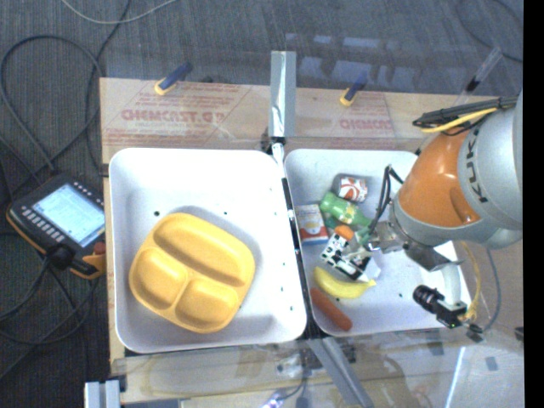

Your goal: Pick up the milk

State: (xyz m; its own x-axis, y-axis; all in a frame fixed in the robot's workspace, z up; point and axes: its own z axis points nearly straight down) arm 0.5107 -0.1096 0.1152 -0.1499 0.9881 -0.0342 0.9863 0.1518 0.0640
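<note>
Milk, a small carton [310,222] with a white and red face, lay in the right bin [399,308] hard against that bin's left wall, near the divider between the two bins, and nothing gripped it.

Starting from the left, a handheld control pendant [59,219] with a lit screen sat on the floor beside the bench. The left bin [144,164] held a yellow divided tray [193,270], turned at a slant, with one long compartment on its far side and two smaller ones on its near side.

In the right bin, the carton came first. Just right of it lay a green packet [340,209], and beyond that, farther back, a small can [352,189] with red and white markings on its side. An orange item [342,233] showed between the green packet and the gripper. Nearer the front, a yellow banana [340,286] curved along the floor of the bin, and a reddish sausage-shaped toy [331,311] lay just in front of it.

The gripper [348,257], black and white, hung low over the cluster, directly above the banana's far edge and just right of the carton, apart from it. Whether its fingers were spread or closed could not be told from this angle. The arm [446,194], grey with its orange band, reached in from the right over the bin's right half.
</note>
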